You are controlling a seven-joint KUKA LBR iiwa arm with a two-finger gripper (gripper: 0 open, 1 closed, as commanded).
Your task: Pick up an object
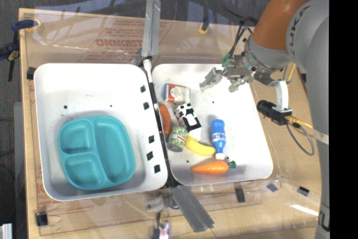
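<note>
tray [96, 151] in left bin [84, 76]; carrot [210, 167] in right bin [249, 120]

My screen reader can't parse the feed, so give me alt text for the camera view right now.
The gripper hovers over the back of the right bin, holding nothing. Below it lie a small carton, a sausage, a black-and-white cow toy, a can, a banana, a blue bottle and a carrot. The left bin holds a teal divided tray.

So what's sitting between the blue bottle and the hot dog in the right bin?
In the camera view, the black-and-white cow toy lies between the blue bottle and the hot dog, nearer the hot dog; the small green can sits just below that line.
</note>
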